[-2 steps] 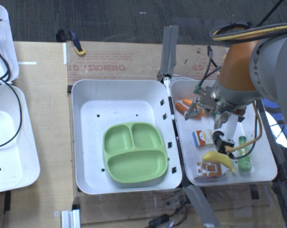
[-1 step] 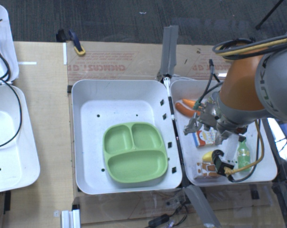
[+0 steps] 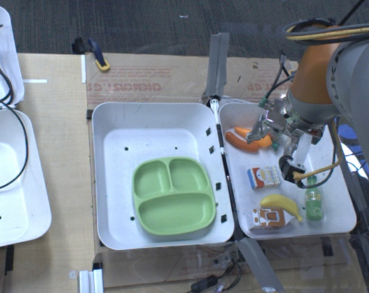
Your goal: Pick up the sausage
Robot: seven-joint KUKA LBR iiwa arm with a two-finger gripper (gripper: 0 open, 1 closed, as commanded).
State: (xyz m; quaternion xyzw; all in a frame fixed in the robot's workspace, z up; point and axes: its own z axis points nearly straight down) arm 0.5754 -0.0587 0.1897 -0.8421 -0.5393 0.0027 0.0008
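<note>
Right white bin (image 3: 340, 221): sausage (image 3: 240, 141) lengthwise left-right, slightly tilted, gripper (image 3: 257, 134) at its right end, grip state unclear.

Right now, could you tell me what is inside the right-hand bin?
The right-hand bin holds a sausage, carrot, small carton, banana, second carton and green bottle. The gripper hides part of the carrot.

The gripper (image 3: 257, 134) covers the right end of the sausage (image 3: 240, 140) near the right bin's (image 3: 343, 224) back edge (whether its fingers grip it is unclear). The arm (image 3: 330, 72) is cut off by the right edge.
</note>
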